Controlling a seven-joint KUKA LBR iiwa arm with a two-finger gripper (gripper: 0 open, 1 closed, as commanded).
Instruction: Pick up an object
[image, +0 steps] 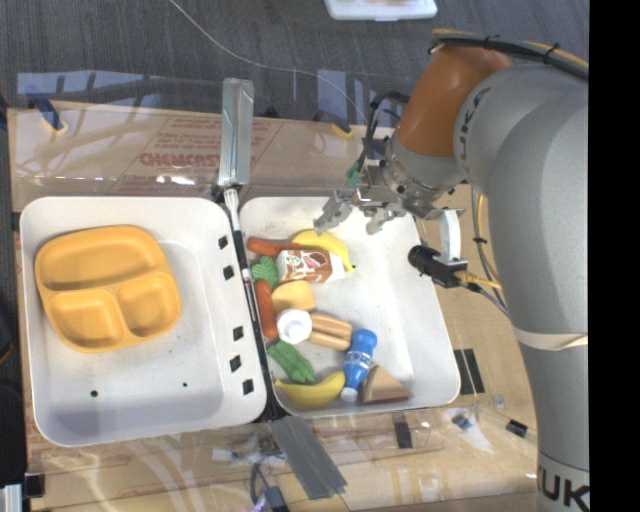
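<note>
While the end effector (352, 213) is held above the far edge of the right bin (432, 330), its two fingers are seen spread apart with nothing between them. One finger (330, 215) is pointed down toward the left and the other (381, 219) sits just to its right.

Just below the fingers, a yellow banana (336, 246) is laid against the near side of a brown-labelled packet (304, 265), whose long axis runs roughly left to right across the bin. An orange carrot (266, 247) is placed to the left of the packet, and a second orange stick (266, 308) is laid along the bin's left wall, pointing toward the near edge. Between them a small green piece (265, 271) can be seen. Further toward the near edge, a white-capped tan bottle (318, 328), a blue bottle (358, 357), a brown wedge (385, 386), a green vegetable (290, 358) and another banana (308, 391) are crowded together, touching one another.

In the left bin (130, 400), a yellow divided tray (105, 285) is set toward the far left corner.

The arm (520, 170) is brought in from the right, its orange band (445, 95) tilted over the counter (150, 150), with the wrist bent down toward the bin.
</note>
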